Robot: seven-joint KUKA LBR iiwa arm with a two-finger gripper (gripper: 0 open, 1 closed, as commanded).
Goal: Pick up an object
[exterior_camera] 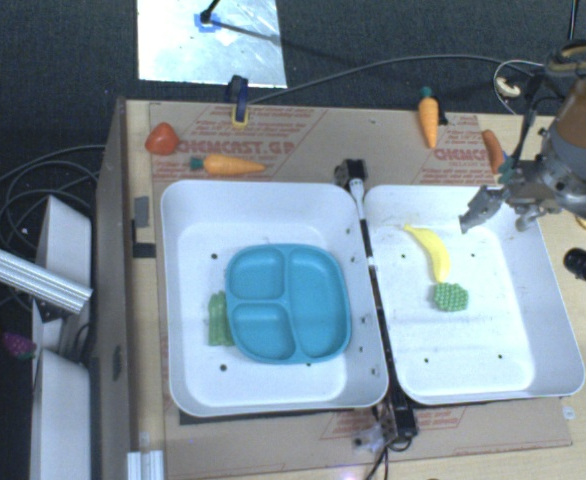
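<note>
Dark carpet [53, 58] w/ cables around cardboard bench [303, 138]. Left bin [188, 368]: blue tray [288, 303] partly hiding a green item [217, 320]. Right bin [533, 358]: banana [432, 250] touching green cluster [450, 297]. Gripper [500, 208] above bin's far-right edge, nothing seen in it; open/closed – can't tell.

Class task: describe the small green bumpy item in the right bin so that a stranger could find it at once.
Start at the right-hand shallow white bin. Near its middle lies a curved yellow banana-shaped toy; just below the banana's lower end sits the small round green bumpy item. It is this bin's one green thing, knobbly and compact beside the smooth, long banana.
</note>
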